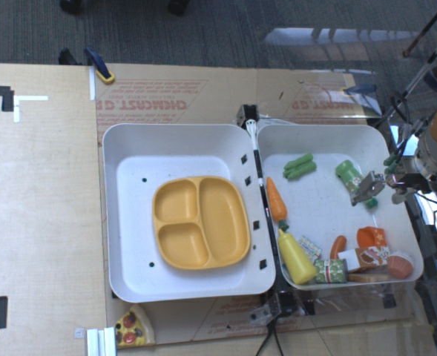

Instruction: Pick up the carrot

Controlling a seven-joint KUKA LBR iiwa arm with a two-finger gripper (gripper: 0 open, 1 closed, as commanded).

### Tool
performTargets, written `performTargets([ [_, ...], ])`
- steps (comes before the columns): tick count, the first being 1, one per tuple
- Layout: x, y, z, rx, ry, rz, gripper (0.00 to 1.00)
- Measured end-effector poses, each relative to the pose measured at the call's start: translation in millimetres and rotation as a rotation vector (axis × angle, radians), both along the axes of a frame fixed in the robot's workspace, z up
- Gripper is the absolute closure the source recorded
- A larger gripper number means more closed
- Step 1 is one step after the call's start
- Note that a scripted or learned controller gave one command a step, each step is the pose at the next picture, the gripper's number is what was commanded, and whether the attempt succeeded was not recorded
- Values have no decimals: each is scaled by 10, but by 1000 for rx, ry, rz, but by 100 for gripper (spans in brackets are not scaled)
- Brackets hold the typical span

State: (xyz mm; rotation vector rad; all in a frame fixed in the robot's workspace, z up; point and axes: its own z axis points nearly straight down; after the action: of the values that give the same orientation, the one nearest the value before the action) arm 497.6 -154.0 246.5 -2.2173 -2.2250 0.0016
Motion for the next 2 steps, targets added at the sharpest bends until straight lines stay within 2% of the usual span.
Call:
performTargets([
  [1, 531, 413, 2383, -3, -3, 125, 0],
  [2, 550, 419, 2464, -6, -1, 130, 100],
])
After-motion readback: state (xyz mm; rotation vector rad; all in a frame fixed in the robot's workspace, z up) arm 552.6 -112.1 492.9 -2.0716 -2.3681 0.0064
